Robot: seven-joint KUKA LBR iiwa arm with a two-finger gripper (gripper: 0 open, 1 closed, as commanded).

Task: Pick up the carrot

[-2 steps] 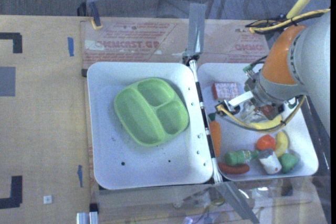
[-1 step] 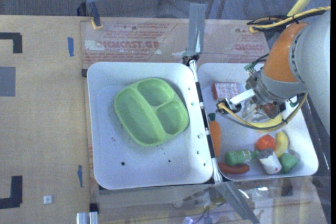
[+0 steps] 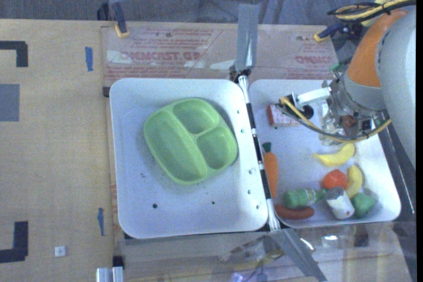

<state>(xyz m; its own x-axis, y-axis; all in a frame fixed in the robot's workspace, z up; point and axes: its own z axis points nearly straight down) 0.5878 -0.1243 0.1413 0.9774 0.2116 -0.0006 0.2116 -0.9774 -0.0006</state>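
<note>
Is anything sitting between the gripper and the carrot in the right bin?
Nothing visible does. The carrot lies along the right bin's left wall, with bare bin floor between it and the gripper at the upper right. The banana sits below the gripper, off that line, and the red sausage lies past the carrot's lower end.

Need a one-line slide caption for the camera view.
KUKA arm's gripper hovers over the right bin; carrot lies along its left wall, green divided plate sits in the left bin.

carrot (image 3: 270, 170) orange w/ green top | plate (image 3: 190, 140) lime green | bins (image 3: 132, 162) white | bananas (image 3: 336, 155) yellow
</note>
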